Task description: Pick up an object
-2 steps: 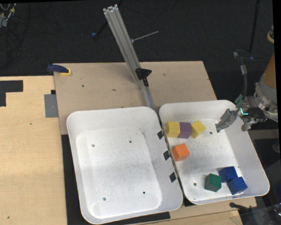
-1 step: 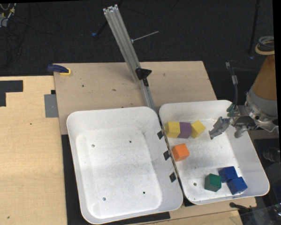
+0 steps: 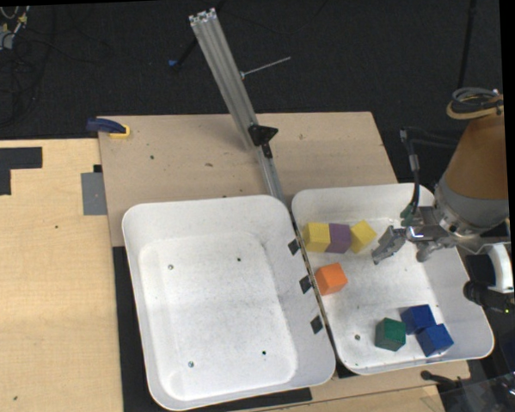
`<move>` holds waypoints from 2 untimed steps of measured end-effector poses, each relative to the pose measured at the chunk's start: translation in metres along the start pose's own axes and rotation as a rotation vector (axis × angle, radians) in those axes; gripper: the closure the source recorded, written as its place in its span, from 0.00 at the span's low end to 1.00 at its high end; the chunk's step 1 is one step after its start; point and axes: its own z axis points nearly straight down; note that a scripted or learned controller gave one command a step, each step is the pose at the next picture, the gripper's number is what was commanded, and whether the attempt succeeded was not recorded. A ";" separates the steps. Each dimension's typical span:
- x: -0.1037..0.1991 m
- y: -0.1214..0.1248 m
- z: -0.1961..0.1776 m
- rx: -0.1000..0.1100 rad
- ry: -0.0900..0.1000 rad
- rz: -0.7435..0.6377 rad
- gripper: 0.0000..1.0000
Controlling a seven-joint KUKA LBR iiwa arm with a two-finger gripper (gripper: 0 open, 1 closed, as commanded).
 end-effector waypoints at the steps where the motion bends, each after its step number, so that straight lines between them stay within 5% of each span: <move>1: 0.001 -0.011 0.054 0.001 0.001 -0.002 0.00; 2: -0.002 -0.010 0.041 -0.004 -0.001 0.007 1.00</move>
